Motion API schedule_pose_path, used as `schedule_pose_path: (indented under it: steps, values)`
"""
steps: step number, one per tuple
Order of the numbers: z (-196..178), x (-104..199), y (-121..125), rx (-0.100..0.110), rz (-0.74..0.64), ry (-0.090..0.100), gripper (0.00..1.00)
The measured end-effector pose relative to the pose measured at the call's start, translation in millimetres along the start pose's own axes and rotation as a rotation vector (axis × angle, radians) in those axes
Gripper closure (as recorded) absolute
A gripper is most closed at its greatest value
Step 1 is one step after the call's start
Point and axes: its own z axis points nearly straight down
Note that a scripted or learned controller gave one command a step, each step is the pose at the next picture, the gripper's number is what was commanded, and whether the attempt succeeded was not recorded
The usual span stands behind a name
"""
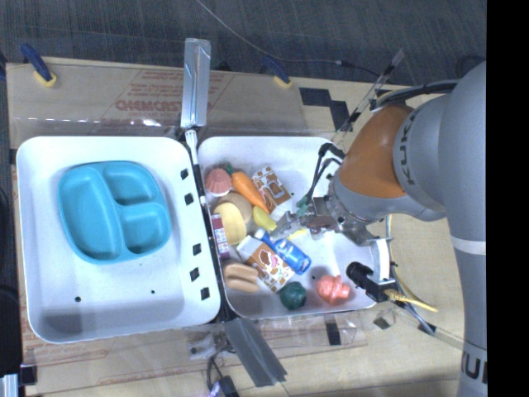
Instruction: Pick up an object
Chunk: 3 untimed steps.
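Grey metal tool hangs low in the right white plastic bin; whether it is apart or together cannot be told. Just beside it lie a blue bottle, a yellow toy banana and an orange toy carrot. The left white bin holds a turquoise divided tray.
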Motion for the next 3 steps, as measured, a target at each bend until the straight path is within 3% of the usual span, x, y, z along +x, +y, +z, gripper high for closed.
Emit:
schedule_pose_path:
  steps: [1,2,3]
  values:
    - [33,38,-5,-0.009,0.164,0.000,0.00]
    - [23,38,-5,-0.008,0.160,0.000,1.00]
    - [-118,101,-19,-0.016,0.253,0.001,1.00]
